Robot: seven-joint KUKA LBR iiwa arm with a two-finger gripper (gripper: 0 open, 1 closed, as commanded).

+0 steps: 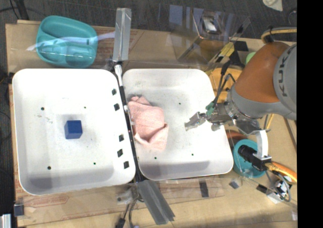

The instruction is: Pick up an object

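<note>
We see the gripper (194, 121) hovering over the right bin (202, 164), fingers slightly parted and holding nothing; the pink cloth (147, 123) lies crumpled at that bin's left wall; a blue cube (73, 129) sits in the left bin (30, 171).

The arm (267, 78) is cut off where it meets the right side of the view, so its base lies out of sight. Its bulk hides the bench beneath and part of the right bin's rim (224, 121). The gripper (194, 121) is small and blurred; its finger state cannot be told. The pink cloth (147, 123) covers the bin floor under it.
</note>
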